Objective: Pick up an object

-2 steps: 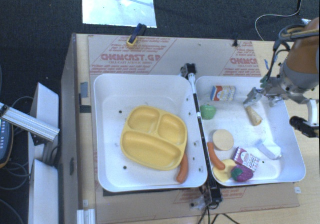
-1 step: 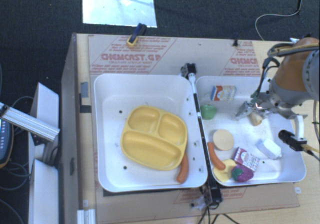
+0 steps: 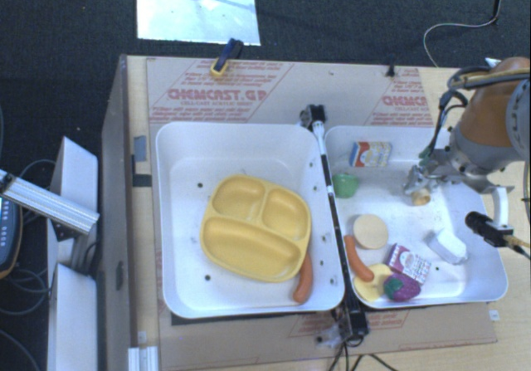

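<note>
My gripper (image 3: 417, 184) hangs low over the upper middle of the right bin (image 3: 481, 282), reaching in from the right. A small tan piece (image 3: 422, 197) lies right at its tip; whether it is held cannot be made out. In the same bin lie a small white and red carton (image 3: 370, 153), a green cup (image 3: 345, 186), a round tan disc (image 3: 371, 231), an orange sausage (image 3: 358, 258), a purple bunch of grapes (image 3: 401, 287), a red and white box (image 3: 409, 262) and a white block (image 3: 448, 246).
The left bin (image 3: 178, 195) holds a yellow divided plate (image 3: 257, 228) and a second sausage (image 3: 304, 279) by its right wall. A black ridge (image 3: 325, 178) joins the two bins. A yellow clip (image 3: 224, 59) lies on the board behind them.
</note>
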Motion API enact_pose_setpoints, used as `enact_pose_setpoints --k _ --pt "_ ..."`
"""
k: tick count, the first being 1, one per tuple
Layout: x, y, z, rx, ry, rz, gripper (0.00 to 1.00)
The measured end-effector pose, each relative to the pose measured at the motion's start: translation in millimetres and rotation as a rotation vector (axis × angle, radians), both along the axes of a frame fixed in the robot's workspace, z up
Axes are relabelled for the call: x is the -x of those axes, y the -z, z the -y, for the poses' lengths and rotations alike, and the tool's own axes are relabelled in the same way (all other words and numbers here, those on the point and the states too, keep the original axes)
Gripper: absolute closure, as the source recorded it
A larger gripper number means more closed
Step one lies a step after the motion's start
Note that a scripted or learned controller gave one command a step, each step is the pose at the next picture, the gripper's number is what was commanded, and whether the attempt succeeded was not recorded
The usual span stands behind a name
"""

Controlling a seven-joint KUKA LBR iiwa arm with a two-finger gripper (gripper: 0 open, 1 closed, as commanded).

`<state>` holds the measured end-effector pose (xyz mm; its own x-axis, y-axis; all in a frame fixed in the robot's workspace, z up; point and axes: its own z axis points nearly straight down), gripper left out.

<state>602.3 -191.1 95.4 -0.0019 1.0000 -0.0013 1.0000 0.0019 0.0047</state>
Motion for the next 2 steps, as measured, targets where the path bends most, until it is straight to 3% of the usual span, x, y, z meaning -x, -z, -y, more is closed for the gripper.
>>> enact_pose_setpoints --k 1,2 --pt "-31.3 10.8 -75.0 -0.002 -0.002 -0.002 1.00" --pt "-31.9 -116.0 -120.0 -0.001 -0.003 0.002 1.00"
